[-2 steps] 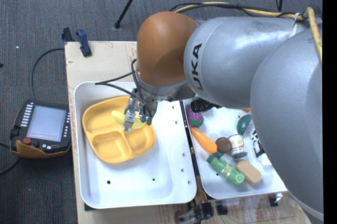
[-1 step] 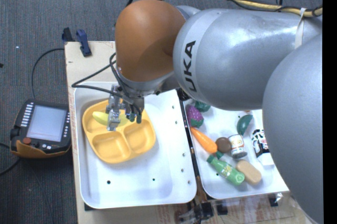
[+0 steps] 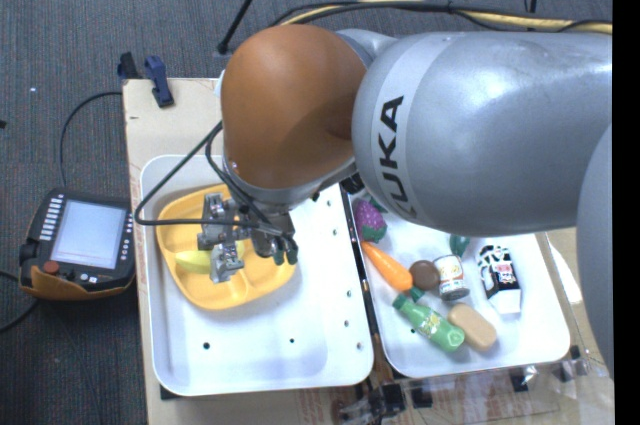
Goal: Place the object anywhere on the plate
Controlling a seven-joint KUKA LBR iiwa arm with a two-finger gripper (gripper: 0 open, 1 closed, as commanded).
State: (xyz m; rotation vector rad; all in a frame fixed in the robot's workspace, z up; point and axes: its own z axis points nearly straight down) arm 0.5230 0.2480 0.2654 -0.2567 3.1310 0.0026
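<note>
We are looking first at the right bin (image 3: 560, 338), where a green bottle (image 3: 430, 321), a carrot (image 3: 388, 268) and a small can (image 3: 451, 277) are lying well apart from the work. Farther in, the tool (image 3: 232, 248) is hanging over the yellow plate (image 3: 225, 291) in the left bin (image 3: 300, 353); a pale yellow-green object (image 3: 193, 260) is lying on the plate at its tip. Whether the tool is gripping we cannot tell. We are judging that lifting away could drag the object off. The big wrist is hiding the plate's far rim.
</note>
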